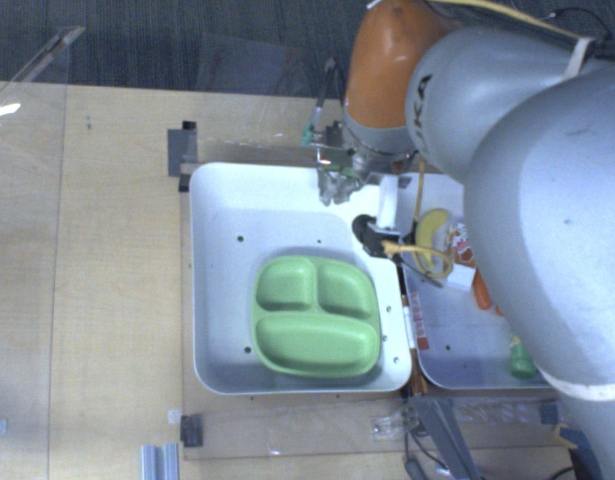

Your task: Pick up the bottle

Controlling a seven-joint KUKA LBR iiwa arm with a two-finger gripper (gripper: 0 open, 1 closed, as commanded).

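From the camera above, the gripper [335,186] hangs over the far edge of the left bin [219,268], near the corner it shares with the right bin [449,360]; its fingers look slightly apart with nothing between them, though they are small and hard to read. What seems to be the bottle [433,238], yellow with a label, lies in the right bin, off to the right of the fingers and a little nearer the camera, partly behind a yellow cable and the arm. To do this step well, the fingers probably need to cross the shared bin wall, open wide, and straddle the bottle's narrow width before closing. A green divided plate [315,316] sits in the left bin, well clear of the fingers, on the near side.
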